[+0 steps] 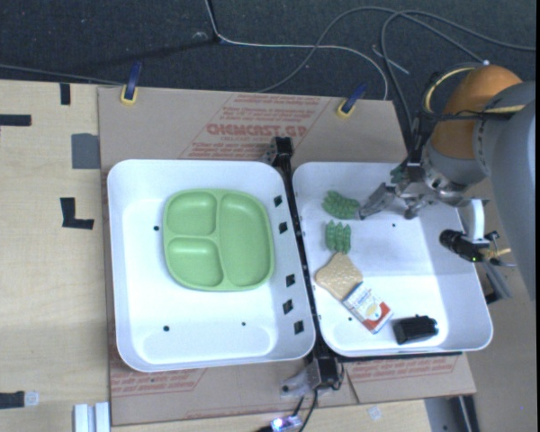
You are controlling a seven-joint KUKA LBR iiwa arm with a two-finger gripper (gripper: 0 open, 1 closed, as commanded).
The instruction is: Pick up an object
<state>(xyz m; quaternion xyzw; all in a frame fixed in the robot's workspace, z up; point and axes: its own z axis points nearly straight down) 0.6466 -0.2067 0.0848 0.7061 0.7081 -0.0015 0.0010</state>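
My gripper (389, 211) hangs open over the upper middle of the right bin (450, 286), with nothing between its fingers. Just left of it lies a dark green leafy toy (341, 205), and a second green piece (338, 236) sits below that one. Lower in the same bin are a tan slice shaped like bread (339, 276), a small white and red packet (368, 308) touching it, and a black block (415, 328) near the front right corner. The gripper touches none of them.
The left bin (135, 268) holds a light green divided plate (219, 239). A black divider (292, 241) runs between the bins. The grey arm with its orange band (472, 106) comes in from the right. Cables trail across the dark floor behind the bench.
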